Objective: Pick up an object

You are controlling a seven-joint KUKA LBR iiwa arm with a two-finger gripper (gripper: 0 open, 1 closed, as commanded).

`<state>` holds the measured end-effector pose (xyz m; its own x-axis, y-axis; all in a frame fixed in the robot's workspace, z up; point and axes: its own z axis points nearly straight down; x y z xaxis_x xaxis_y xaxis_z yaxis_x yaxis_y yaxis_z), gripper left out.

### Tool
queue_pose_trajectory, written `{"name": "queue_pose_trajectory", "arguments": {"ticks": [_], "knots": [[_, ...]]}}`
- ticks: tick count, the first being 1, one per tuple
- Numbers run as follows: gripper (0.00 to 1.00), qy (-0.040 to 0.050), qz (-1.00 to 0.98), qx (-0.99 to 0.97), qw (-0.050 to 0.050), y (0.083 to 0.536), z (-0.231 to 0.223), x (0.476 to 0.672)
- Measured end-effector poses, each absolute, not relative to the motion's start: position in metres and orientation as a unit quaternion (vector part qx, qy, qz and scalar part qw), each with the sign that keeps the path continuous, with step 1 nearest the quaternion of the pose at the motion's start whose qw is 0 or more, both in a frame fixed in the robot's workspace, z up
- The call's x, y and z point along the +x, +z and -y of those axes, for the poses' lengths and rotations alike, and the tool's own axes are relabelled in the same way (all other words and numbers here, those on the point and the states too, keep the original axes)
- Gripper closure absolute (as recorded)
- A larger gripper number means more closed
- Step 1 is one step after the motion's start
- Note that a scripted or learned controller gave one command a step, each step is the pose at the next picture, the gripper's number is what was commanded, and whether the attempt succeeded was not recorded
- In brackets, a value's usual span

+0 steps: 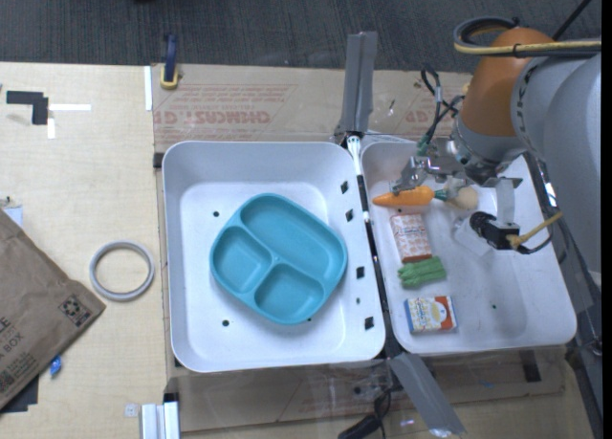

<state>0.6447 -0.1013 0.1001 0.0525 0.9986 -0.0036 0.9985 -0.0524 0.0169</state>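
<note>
The bench holds 2 white bins side by side. Nearest in the right bin sits a small box with a picture on it. Just behind it lies a green veggie toy, and behind that a flat snack pack with red and white print. Farther back lies a toy carrot, orange with a green tip, pointing toward the left bin. The gripper sits right above the carrot, at its back edge. I cannot tell how wide it is. A small pale round thing rests beside the carrot's green end. The left bin holds a blue plate with 3 parts. A tape ring lies on the bench to the left.
</note>
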Motion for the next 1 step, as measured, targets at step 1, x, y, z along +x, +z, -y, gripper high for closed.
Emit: {"name": "queue_pose_trajectory", "arguments": {"ticks": [1], "knots": [[0.0,-0.0019,-0.648,0.762,0.0,0.1897,0.0867,0.6336]]}}
